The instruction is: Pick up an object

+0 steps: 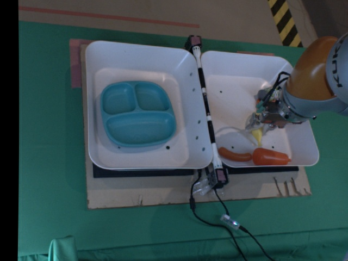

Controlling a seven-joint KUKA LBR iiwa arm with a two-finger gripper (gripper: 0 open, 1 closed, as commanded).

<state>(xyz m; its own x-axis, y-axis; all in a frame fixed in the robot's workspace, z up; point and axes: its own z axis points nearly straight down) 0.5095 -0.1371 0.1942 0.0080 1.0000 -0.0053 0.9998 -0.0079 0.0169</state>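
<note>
My gripper (pixel 260 122) hangs low over the right bin (pixel 234 86), near its right side, under the grey and orange wrist. A small yellow piece (pixel 257 137) lies just below the gripper's tip. An orange carrot-like object (pixel 270 156) rests by the bin's front wall, and a red-orange sausage-like object (pixel 235 155) lies to its left. A thin white curved item (pixel 231 129) lies left of the gripper. The wrist hides the fingers.
The left bin (pixel 179 75) holds a blue divided plate (pixel 137 113). A black-and-white bar (pixel 204 97) runs between the bins. Cables (pixel 223 216) trail off the front of the bench.
</note>
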